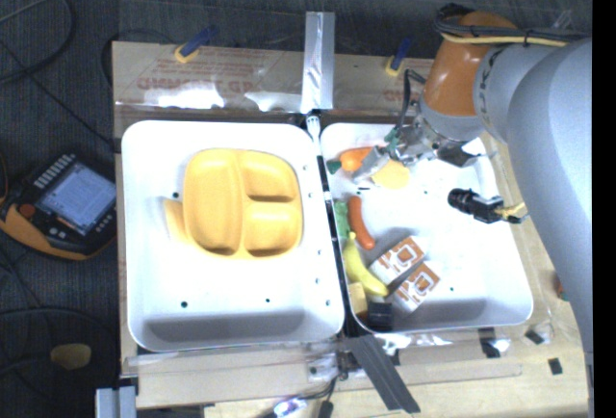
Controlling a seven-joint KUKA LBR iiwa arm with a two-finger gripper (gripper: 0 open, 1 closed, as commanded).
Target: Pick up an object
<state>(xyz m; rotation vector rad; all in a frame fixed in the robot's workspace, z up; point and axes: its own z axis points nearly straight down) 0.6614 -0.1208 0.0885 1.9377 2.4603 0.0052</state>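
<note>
My gripper [383, 157] reaches down into the back left part of the right bin [481, 310]. It sits between an orange carrot [354, 157] on its left and a round yellow piece [392, 177] just in front of it. Nothing can be seen held by it. Further forward lie a red-orange sausage-shaped piece [359, 222], a yellow banana [357, 266] and two brown-and-white boxes [397, 258] [417, 286]. A small black object [378, 316] rests at the bin's front left corner.
The left bin [154, 310] holds a yellow divided tray [241, 202]. A small green piece [340, 216] lies against the right bin's left wall. The arm's grey bulk [549, 117] covers the right bin's right side. A handheld device [69, 199] lies on the floor at left.
</note>
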